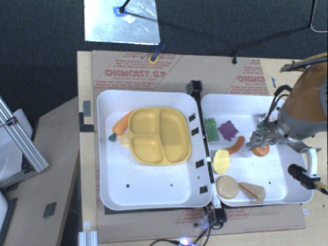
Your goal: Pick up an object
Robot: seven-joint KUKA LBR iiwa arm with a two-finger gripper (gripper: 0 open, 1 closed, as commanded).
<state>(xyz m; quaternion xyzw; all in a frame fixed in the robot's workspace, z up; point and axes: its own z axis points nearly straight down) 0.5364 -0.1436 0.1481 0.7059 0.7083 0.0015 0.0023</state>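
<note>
So the grey arm with the orange band [307,99] leans in from the right, gripper [259,140] low over the right white bin [287,188], right above a small orange round piece [261,149]. Can't tell its grip state. A red sausage-shaped toy [236,145] sits just beside.

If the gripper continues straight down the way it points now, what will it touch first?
Most likely the small orange piece just under the gripper in the right bin; height above it is unclear.
</note>
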